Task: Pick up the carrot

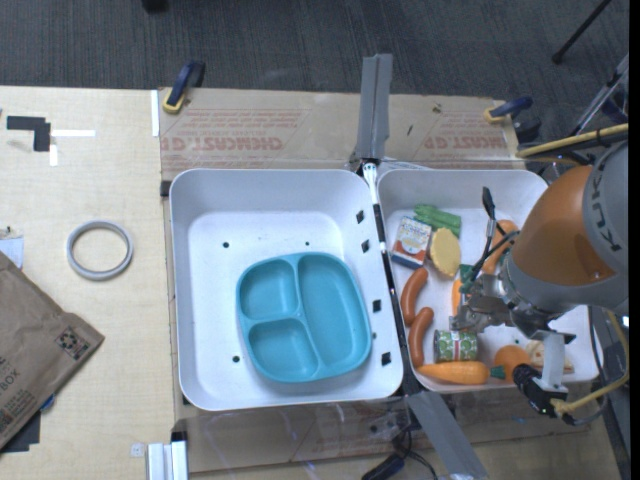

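Pincer [470,313] hangs low in the right bin [395,183], crowded among toy foods; whether it is wide or narrow I cannot tell. Carrot [455,373] lies flat at my six o'clock by the near wall: orange, tapered, smooth, just beside the green packet [455,346].

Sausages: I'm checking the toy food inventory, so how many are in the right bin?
2. One sausage lies beside the left wall, the other sausage just below it. The arm may hide more.
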### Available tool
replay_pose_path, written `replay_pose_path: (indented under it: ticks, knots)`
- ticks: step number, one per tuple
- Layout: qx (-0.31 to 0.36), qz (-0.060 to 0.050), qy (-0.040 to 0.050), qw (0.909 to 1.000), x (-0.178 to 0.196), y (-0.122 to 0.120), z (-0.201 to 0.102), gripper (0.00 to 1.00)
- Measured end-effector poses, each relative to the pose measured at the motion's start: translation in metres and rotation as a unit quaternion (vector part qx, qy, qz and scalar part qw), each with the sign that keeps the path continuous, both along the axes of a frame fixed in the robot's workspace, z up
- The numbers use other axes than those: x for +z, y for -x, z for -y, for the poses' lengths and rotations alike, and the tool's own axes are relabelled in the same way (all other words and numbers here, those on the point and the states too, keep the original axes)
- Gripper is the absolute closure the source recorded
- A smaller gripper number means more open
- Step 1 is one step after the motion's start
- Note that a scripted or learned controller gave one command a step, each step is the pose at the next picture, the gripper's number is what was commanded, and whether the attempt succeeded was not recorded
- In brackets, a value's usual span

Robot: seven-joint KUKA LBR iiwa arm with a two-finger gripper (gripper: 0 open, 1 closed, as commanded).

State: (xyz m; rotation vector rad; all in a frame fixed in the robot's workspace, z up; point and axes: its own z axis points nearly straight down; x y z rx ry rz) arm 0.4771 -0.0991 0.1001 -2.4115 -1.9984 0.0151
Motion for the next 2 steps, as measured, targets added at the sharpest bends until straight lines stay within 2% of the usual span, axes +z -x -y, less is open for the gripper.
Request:
replay_pose_path:
  ticks: [1, 2]
  knots:
    - [0.077, 0.009, 0.0011, 0.9970, -0.008, -0.058, 0.024, 1.00]
    - [0.163, 0.005, 0.0001, 0.9866, 0.089, -0.127, -0.042, 1.00]
